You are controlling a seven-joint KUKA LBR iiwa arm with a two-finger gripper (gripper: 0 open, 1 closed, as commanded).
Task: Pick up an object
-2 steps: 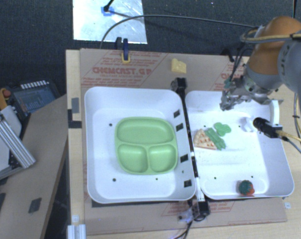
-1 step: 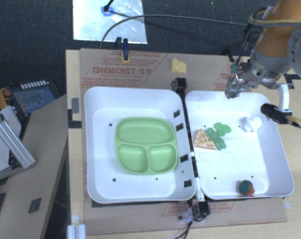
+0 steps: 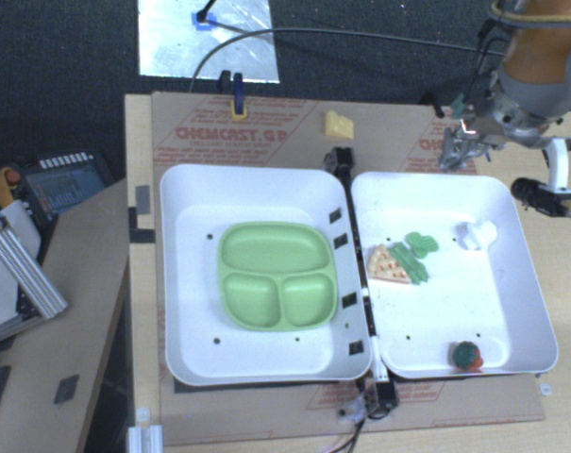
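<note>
The right bin (image 3: 521, 300) holds an orange waffle-like wedge (image 3: 387, 264) with green toy vegetables (image 3: 418, 253) beside it near the left wall. A small white object (image 3: 476, 236) lies toward the far right, and a red and green ball-like toy (image 3: 467, 354) sits near the front edge. My gripper (image 3: 458, 147) hangs above the bench just behind the right bin's far rim, apart from all of these. Nothing shows in its grasp.
In the left bin (image 3: 186, 206) lies a green divided plate (image 3: 274, 274). A yellow wedge (image 3: 339, 124) rests on the cardboard behind the bins. A black fixture (image 3: 540, 196) juts in at the right bin's right rim. Cables run across the back.
</note>
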